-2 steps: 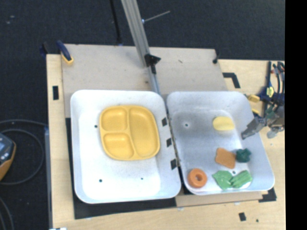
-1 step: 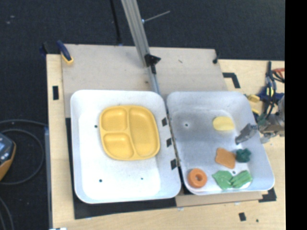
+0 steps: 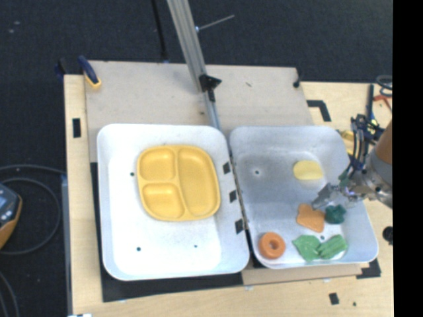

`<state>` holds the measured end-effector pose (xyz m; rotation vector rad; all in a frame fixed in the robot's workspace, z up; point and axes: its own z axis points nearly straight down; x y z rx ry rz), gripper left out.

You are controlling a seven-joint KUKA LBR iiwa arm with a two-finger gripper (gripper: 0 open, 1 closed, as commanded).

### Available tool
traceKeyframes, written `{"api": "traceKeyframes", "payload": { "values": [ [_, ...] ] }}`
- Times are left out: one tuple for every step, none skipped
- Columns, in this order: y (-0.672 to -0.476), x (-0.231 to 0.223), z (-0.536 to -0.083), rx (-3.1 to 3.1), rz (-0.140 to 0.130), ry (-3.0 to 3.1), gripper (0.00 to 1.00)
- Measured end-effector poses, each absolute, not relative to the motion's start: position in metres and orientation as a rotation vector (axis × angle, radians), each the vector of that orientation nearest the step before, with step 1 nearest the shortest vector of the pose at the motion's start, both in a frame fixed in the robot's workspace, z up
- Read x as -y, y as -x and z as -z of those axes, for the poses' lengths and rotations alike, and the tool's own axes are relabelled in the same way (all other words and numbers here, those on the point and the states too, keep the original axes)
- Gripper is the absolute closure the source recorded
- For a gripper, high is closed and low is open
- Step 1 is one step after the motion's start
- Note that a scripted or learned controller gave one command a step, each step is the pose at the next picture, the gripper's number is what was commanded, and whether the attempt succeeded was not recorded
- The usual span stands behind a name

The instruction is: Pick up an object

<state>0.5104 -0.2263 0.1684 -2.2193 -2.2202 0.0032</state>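
The right bin (image 3: 264, 144) holds several small objects. A pale yellow lump (image 3: 308, 170) lies toward its back. An orange wedge (image 3: 310, 218) sits right of the middle, and a small dark green piece (image 3: 336, 214) lies beside it. Along the front are an orange ring (image 3: 271, 245) and a light green leafy piece (image 3: 320, 247). My gripper (image 3: 338, 200) hangs low at the bin's right side, just above the dark green piece and next to the orange wedge. Nothing is visibly lifted off the bin floor.
The left bin (image 3: 119, 243) carries a yellow divided plate (image 3: 178, 181). A metal pole (image 3: 192, 51) slants up from between the bins at the back. Cables and the arm's wrist (image 3: 370, 157) crowd the right bin's right rim.
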Motion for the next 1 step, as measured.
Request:
{"api": "traceKeyframes", "payload": {
  "values": [
    [-0.5192, 0.2278, -0.1107, 2.219, -0.003, 2.222, 0.0]
  ]
}}
